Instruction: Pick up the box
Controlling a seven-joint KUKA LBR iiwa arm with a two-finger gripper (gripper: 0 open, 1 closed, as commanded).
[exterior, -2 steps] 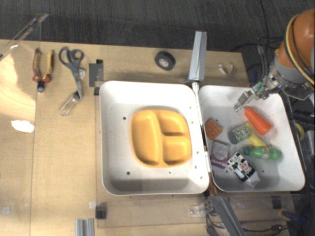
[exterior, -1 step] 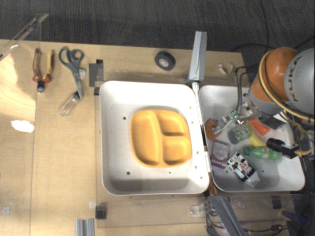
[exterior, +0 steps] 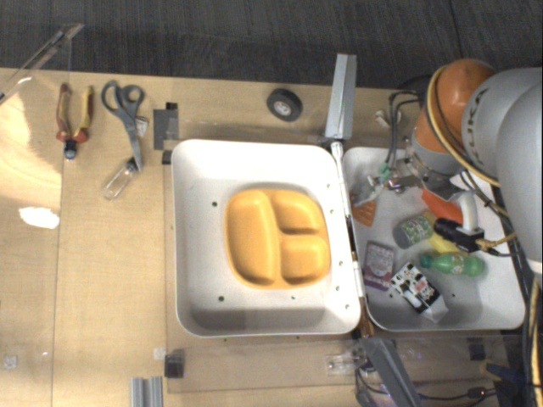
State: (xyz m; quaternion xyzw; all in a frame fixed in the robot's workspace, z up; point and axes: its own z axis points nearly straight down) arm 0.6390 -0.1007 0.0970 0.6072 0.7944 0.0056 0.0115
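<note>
Box (exterior: 418, 287), black and white with a pattern, lies tilted near the front of the right bin (exterior: 501, 316). Left bin (exterior: 195, 227) holds a yellow divided tray (exterior: 277, 236). Beside the box sit a green bottle (exterior: 450, 264) and a small card (exterior: 379, 259). The gripper (exterior: 392, 176) hangs over the bin's far corner; its opening I cannot tell.

A robotics lab: a wooden counter (exterior: 102, 295) carries pliers (exterior: 72, 119), scissors (exterior: 127, 121), tape (exterior: 284, 104) and two white bins (exterior: 195, 176).
</note>
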